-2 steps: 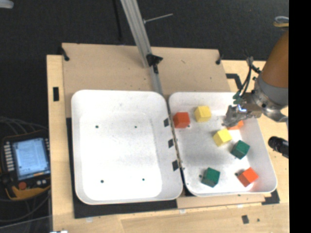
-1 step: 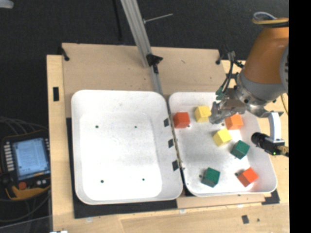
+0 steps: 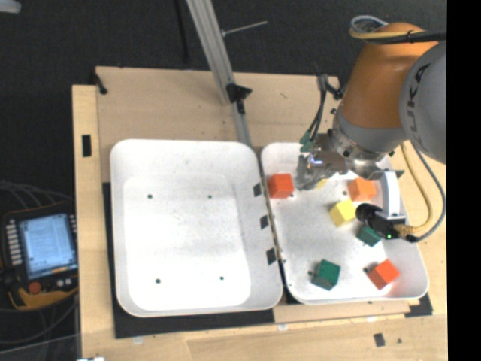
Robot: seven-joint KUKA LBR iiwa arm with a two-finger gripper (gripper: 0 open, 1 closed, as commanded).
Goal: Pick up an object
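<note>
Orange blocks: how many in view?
3, all in the right bin: one orange block by its left wall, one under the wrist, one near the front right corner. The arm may hide more.

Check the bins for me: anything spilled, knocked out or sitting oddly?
Nothing stands out. The small orange cube, yellow cube, two green blocks and two more orange blocks all lie inside the right white bin, none over its rim. The gripper is low beside the orange cube.
</note>
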